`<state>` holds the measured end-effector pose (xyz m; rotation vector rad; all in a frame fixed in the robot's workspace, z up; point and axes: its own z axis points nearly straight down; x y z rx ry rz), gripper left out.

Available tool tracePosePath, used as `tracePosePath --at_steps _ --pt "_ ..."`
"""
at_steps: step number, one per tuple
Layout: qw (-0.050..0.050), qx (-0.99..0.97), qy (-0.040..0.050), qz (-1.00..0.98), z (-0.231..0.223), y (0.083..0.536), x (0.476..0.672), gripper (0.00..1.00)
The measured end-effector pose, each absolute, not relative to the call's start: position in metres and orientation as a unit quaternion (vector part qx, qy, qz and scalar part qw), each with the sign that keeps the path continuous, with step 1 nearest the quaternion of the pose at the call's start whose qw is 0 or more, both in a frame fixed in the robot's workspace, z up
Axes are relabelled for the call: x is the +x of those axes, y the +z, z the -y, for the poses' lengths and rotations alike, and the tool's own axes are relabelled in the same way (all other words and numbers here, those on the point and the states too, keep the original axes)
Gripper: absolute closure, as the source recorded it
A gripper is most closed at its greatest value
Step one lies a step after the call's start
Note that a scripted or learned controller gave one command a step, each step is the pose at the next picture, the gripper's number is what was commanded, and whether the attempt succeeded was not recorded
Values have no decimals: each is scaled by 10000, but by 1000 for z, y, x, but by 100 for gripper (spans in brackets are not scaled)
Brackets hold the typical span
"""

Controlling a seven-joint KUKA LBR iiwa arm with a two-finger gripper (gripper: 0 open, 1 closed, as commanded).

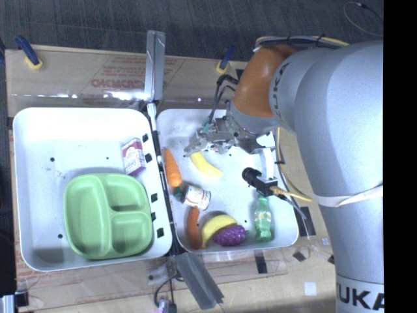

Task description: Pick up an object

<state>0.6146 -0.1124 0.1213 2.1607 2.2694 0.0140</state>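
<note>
The arm (339,129) is seen reaching in from 3 o'clock, and the pincer (207,141) is held low over the upper part of the right bin (238,197). Whether the pincer is open or closed cannot be told, and nothing is seen to be held in it. A small banana (206,165) is found just beside the pincer at its 6 o'clock, lying tilted on the bin floor; whether the two touch cannot be told. A carrot (172,168) is laid along the bin's 9 o'clock wall, with a small can (197,196) on its side near the carrot's lower end. Along the 6 o'clock edge a sausage (193,227), a large banana (217,227) and purple grapes (230,235) are packed close together, and a green bottle (262,219) is placed just beside the grapes at their 2 o'clock. In the left bin (65,135) a green divided plate (107,214) is set toward 6 o'clock, and a red-and-white packet (133,156) is propped near the 3 o'clock wall. Both bins are carried by the brown tabletop (85,70).
</note>
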Motion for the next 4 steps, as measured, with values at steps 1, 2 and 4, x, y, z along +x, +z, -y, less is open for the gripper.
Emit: tracePosePath --at_steps 1,2,4 --pt "-13 6855 -13 -7281 107 91 588 0" --pt "-18 6843 -20 -7291 107 101 588 100" --pt "-9 7128 -6 -7013 66 243 549 100"
